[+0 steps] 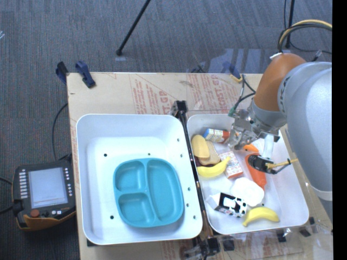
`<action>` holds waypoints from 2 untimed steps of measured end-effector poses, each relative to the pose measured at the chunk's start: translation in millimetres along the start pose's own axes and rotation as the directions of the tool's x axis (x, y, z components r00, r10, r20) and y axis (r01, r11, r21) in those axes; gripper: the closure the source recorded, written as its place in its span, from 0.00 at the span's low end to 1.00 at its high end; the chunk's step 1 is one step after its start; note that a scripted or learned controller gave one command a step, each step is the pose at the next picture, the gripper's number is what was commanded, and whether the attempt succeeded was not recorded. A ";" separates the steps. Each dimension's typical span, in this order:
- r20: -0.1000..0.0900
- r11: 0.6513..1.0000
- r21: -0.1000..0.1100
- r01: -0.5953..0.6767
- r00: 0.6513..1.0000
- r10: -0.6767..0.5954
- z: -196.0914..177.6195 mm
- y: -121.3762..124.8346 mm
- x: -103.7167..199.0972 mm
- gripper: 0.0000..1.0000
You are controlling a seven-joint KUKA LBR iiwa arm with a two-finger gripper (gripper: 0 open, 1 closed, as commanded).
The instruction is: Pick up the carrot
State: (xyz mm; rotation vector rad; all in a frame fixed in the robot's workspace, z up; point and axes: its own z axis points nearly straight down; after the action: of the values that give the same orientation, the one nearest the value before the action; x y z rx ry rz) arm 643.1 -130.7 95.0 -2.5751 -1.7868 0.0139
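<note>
I see the carrot [257, 172] in the right bin [298, 199], lying lengthwise toward the bin's right side, orange, with a black piece of the arm's tooling over its upper part. The pincer [242, 136] sits low over the far half of that bin, just beside the carrot's upper end; I cannot tell whether it is wide or narrow, and nothing shows clearly between its tips.

Clutter around the carrot: a white round lid-like item [248, 191] touching its lower end, a small red-and-white packet [233, 166] just left of it, a yellow banana [212, 169] further left, a tan potato-shaped item [200, 147] above that banana. A small bottle with an orange label [216, 134] lies near the bin's far wall, just left of the pincer. A black-and-white toy [232, 205] and a second banana [261, 215] lie near the front wall.

Open room: right of the carrot the bin floor is bare up to the wall. The left bin [92, 145] holds a blue divided plate [148, 193] with bare floor all around it. A pendant [44, 191] sits off the tabletop [135, 93] at left.
</note>
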 end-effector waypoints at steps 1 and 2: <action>0.000 0.974 -0.007 0.226 0.974 -0.226 8.6 -25.1 -58.2 1.00; -0.009 0.971 -0.007 0.237 0.971 -0.238 9.2 -26.1 -47.9 0.00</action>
State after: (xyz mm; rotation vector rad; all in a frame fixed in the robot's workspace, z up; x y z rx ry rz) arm 601.7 -166.5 86.2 -2.3414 -2.0805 -0.0055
